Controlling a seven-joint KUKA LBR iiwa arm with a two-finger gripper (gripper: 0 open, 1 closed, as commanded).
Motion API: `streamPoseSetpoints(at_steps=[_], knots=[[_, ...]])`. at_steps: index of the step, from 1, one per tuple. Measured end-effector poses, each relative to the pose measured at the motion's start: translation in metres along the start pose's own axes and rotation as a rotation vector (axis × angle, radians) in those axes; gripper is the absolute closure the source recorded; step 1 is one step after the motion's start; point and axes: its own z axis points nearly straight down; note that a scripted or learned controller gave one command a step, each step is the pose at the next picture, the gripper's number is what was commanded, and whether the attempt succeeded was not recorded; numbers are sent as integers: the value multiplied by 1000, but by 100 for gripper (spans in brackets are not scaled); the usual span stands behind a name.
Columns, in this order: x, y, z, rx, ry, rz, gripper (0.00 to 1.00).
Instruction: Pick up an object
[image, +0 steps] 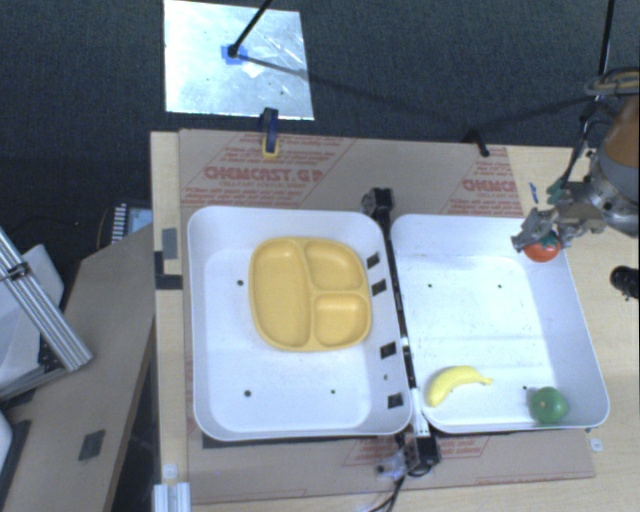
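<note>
My gripper hangs over the far right corner of the right bin. Its fingers are shut on a small orange-red round fruit, which shows just below the fingertips, next to the bin's right wall. A yellow banana lies near the front of the right bin. A green round fruit sits in that bin's front right corner. The grey arm reaches in from the right edge.
In the left bin lies a yellow divided plate. A black divider with clips runs between the two bins. Both bins rest on a cardboard sheet.
</note>
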Motion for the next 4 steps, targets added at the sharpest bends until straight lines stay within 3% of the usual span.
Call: streamPoseSetpoints(at_steps=[1,4], knots=[[51,-5,-8,3,3,-3,100],[200,-35,26,6,3,-3,100]])
